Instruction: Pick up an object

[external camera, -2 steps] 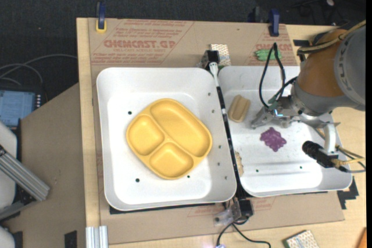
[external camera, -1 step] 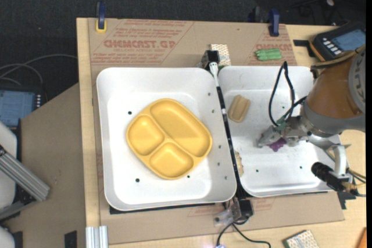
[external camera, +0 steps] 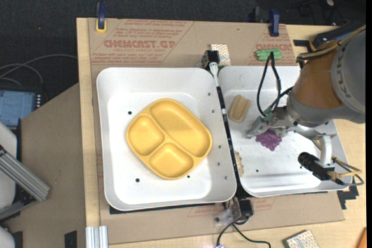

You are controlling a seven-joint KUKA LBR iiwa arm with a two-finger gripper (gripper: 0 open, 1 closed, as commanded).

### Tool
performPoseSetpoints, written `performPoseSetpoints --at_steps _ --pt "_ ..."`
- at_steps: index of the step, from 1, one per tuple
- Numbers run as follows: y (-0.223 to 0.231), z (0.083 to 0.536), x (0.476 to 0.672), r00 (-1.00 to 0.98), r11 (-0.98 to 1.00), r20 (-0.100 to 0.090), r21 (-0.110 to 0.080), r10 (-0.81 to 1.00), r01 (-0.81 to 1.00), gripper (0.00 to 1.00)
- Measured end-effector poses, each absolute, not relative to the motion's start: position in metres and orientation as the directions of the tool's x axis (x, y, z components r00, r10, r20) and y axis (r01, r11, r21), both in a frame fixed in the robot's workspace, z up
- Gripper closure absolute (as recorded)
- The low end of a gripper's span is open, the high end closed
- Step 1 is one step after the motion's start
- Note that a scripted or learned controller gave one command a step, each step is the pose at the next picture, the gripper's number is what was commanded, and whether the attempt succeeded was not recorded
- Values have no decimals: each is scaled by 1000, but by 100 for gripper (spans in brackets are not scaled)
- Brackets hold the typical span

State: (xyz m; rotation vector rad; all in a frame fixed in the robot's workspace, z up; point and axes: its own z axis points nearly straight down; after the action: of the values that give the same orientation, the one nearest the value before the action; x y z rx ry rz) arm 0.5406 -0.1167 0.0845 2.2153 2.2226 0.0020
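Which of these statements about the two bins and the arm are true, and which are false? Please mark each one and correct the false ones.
1. The yellow divided plate lies in the left bin. True.
2. The purple object lies in the left bin. False: it lies in the right bin, next to the gripper.
3. The tan block lies in the right bin, near the wall between the bins. True.
4. The yellow divided plate has five compartments. False: it has three.
5. The gripper hangs above the left bin. False: it is low over the right bin.
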Motion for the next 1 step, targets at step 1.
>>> performPoseSetpoints --at_steps 1 --pt "-118 95 541 0 0 -3 7 1000 1000 100"
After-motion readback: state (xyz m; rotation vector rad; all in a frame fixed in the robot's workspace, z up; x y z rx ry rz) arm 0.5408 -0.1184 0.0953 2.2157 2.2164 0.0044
